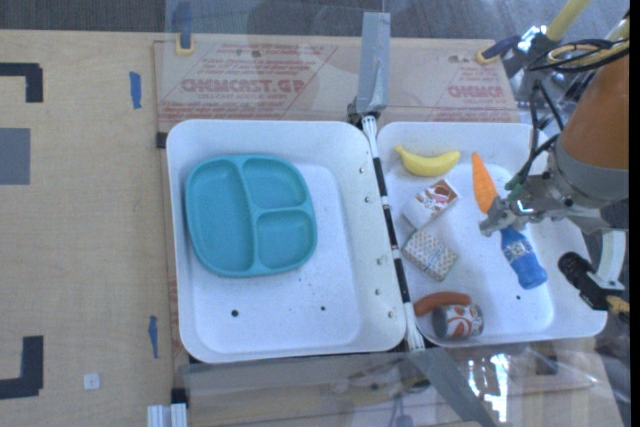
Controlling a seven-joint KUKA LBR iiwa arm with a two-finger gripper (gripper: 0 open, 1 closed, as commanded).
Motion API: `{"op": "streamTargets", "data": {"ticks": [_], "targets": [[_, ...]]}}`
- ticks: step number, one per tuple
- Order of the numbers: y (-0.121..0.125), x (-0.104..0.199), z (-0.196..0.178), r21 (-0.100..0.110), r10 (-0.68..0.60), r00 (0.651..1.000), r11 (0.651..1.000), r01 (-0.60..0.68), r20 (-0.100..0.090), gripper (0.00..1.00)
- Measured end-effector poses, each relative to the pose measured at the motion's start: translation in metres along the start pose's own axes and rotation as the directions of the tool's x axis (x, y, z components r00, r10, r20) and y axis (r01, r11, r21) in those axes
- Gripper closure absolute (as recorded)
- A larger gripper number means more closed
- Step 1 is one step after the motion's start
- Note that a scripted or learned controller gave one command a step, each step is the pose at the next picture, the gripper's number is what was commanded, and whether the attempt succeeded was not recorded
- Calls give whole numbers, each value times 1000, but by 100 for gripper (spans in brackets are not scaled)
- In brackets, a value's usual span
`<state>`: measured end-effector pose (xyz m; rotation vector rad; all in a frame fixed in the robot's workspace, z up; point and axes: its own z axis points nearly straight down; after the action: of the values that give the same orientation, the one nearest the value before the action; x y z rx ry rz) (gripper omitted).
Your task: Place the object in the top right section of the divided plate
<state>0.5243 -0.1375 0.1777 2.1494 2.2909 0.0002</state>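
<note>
Claw (497,218) fingers are being hidden too much by the wrist for it to be told whether they are being held open or shut, and nothing is being seen between them. It is being hung low over the right bin (570,310), right between the carrot (483,181) and the blue bottle (523,257).

Which toy is meant by the task is not being told, so a guess is being made: the blue bottle, as its top end is being almost touched by the claw. Its long side is being pointed from up-left to down-right, away from the claw. The carrot is being laid just above the claw, long side nearly up and down.

Other toys are being kept in the same bin: a banana (427,159), a small red and white carton (432,202), a checked box (430,253), a sausage (441,301) and a round can (459,320).

The teal divided plate (251,214) is being kept in the left bin (280,315), well apart from the claw. Its top right part (275,183) is being left bare. A long trip to the left, over the wall between the bins, is being called for once a toy is being held.
</note>
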Motion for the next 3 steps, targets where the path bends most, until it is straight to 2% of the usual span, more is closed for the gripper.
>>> {"op": "streamTargets", "data": {"ticks": [1, 2, 3], "targets": [[70, 67, -7, 0, 25, 1000, 1000, -25, 0, 100], [78, 151, -7, 1, -96, 995, 995, 96, 0, 100], [48, 216, -7, 3, -243, 970, 970, 243, -1, 100]]}}
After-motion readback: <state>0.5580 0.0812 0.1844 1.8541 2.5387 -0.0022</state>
